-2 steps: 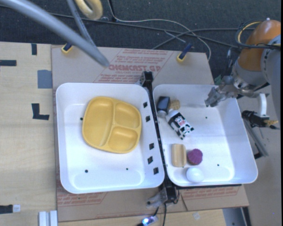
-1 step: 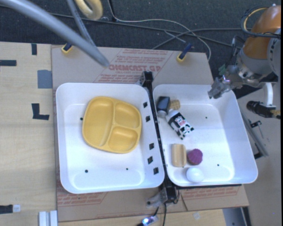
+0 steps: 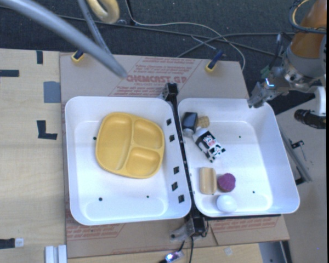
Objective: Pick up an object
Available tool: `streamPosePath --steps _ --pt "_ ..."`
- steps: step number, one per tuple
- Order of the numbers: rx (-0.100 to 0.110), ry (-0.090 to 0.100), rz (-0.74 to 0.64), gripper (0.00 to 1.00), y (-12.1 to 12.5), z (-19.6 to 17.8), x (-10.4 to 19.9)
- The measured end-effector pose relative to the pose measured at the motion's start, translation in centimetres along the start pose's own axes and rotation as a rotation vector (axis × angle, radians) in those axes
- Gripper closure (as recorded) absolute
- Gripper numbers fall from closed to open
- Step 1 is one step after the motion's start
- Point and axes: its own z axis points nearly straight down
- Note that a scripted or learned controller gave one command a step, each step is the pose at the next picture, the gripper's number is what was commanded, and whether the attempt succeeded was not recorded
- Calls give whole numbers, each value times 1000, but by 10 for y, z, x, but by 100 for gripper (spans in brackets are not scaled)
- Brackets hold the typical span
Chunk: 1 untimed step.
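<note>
From the camera view, the right bin [image 3: 263, 126] has a little cluster of stuff along its left side, and the left bin [image 3: 79, 158] just has a yellow divided plate [image 3: 130, 145] sitting in it. Easiest grab looks like the purple ball [image 3: 226, 182] or the white ball [image 3: 226, 203] at the near end, though round things probably roll out of a pinch, so I'd go straight down over the middle. The tan block [image 3: 207, 180] just left of the purple ball looks stiff and flat-sided, likely the safest thing to squeeze across its narrow width. Further back there's a black-and-white cow-patterned toy [image 3: 209, 145], a dark small block [image 3: 189, 119] and a brownish lump [image 3: 202, 123] bunched close together, all probably light but crowded. The plate looks rigid and slick, too wide to grab except by the rim. The tool [image 3: 259, 96] sits at the far right corner of the right bin, over the rim, well apart from all of them and to the right of the cluster. Can't tell how it's set, too small and blurry there.
</note>
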Motion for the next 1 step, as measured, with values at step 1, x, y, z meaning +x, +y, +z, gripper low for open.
streamPosePath --steps 1 --pt "4 1 -4 100 4 7 54"
